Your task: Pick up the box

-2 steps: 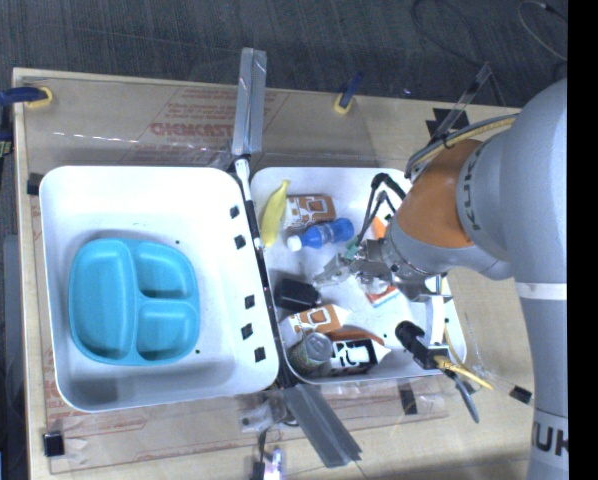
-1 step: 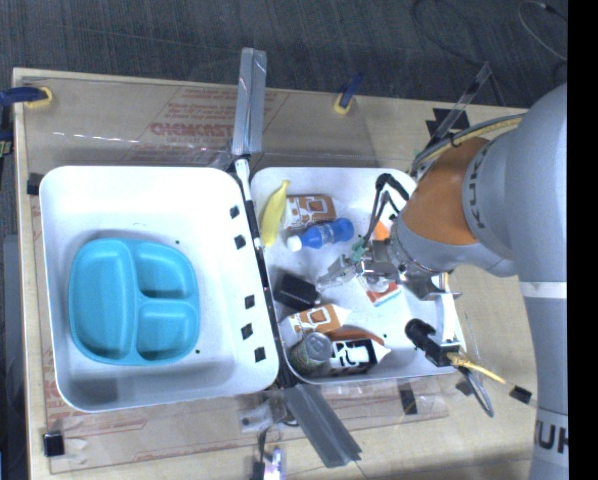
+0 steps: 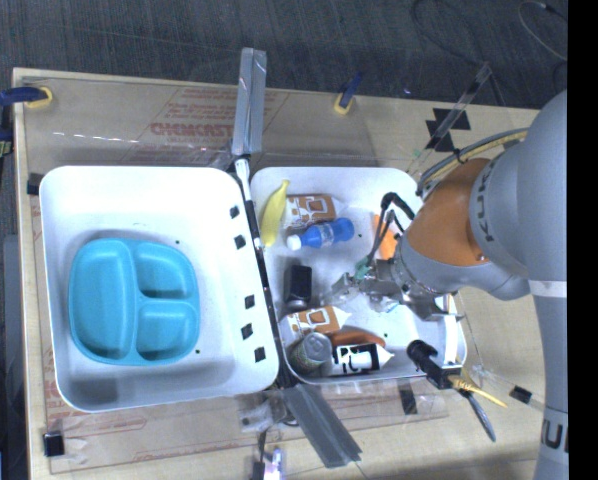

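- Two white bins sit side by side on the desk (image 3: 129, 108). The left bin (image 3: 59, 198) carries a blue divided tray (image 3: 134, 298); the right bin (image 3: 364, 180) carries the clutter, so the pick must be made among close neighbours.
- Landmark: a blue-capped bottle (image 3: 321, 235) lying on its side in the right bin. Touching its upper side is a small brown-and-white box (image 3: 310, 208); a banana (image 3: 273, 211) lies just left of that box, along the bin wall.
- Below the bottle lie a black block (image 3: 298, 283), then a second brown-and-white box (image 3: 316, 319), a can (image 3: 314, 349) and a dark packet with white print (image 3: 357, 358). Which box the task means is a judgement; both lie flat and uncovered.
- The arm (image 3: 499, 228) reaches in from the right, its orange band bent low over the bin, with the gripper (image 3: 364, 283) right of and below the bottle, over bare bin floor.
- Whether the gripper is released or clenched cannot be told; nothing is seen held in it.
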Tool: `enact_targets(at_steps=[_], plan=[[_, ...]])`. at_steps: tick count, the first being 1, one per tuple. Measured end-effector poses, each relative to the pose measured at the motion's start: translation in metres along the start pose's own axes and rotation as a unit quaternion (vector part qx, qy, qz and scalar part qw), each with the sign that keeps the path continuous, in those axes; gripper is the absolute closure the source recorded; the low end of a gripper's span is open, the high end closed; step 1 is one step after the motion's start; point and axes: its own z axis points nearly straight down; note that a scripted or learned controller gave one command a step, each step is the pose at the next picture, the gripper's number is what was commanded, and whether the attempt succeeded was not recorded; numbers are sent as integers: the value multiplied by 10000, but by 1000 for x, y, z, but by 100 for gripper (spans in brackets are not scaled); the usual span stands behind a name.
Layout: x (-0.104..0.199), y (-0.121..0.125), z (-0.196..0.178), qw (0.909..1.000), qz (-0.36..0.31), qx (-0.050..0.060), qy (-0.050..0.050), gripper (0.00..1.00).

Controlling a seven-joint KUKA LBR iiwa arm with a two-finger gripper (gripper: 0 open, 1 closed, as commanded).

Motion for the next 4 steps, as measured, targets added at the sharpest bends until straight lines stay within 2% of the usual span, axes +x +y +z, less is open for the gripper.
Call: enact_targets(at_steps=[1,2,3,4], plan=[[0,0,0,10000,5,-1,-1,0],[0,0,-9,10000,-17,12,2,100],[0,0,-9,10000,-22,11,-1,0],[3,20,1,9999,149,18,-1,0]])
